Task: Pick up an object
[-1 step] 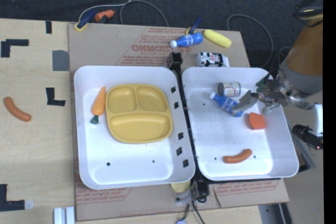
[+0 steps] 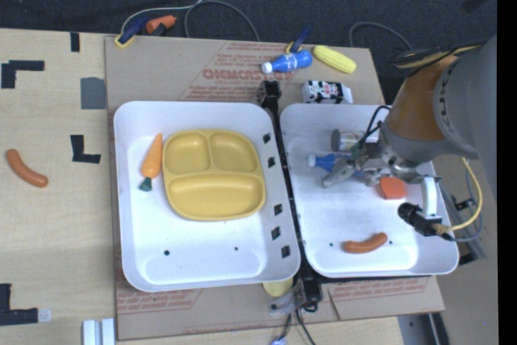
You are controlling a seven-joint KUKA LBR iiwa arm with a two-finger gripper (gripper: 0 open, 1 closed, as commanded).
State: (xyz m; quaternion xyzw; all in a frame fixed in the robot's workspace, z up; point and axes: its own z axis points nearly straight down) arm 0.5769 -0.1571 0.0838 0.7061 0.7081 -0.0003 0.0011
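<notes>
The gripper hangs low in the right bin, fingers spread open and gripping nothing, a blue object just left of them. An orange block lies beside it to the right, a sausage nearer. The left bin holds a yellow plate and a carrot.

Both white bins look like smooth, faintly glossy plastic, as does the yellow divided plate (moulded, by its look); the brown sheet beneath is matt printed cardboard.
</notes>
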